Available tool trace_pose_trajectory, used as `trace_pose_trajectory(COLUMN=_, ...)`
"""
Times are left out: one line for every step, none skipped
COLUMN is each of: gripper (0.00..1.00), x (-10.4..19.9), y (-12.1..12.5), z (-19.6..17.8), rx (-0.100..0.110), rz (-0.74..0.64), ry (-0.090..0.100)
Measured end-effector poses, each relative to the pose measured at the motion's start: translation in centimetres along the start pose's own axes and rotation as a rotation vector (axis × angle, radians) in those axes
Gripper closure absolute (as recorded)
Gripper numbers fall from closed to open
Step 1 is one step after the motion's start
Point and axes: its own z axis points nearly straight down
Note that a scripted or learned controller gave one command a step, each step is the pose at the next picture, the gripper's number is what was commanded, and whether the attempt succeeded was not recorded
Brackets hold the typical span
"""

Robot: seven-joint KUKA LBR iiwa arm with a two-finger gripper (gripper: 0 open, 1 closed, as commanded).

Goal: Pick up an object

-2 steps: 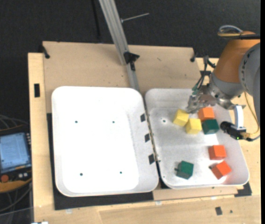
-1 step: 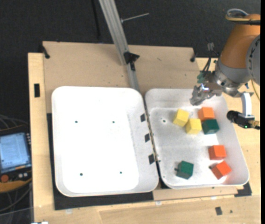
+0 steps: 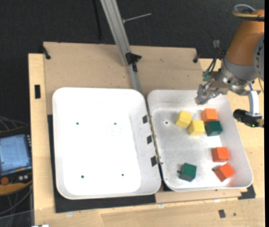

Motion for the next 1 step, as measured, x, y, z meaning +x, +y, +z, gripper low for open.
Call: trace_pose_trajectory(gripper=1.00, x=4.50, y=0.05, z=0.22, rx=0.003, rz=-0.001, ry=0.000)
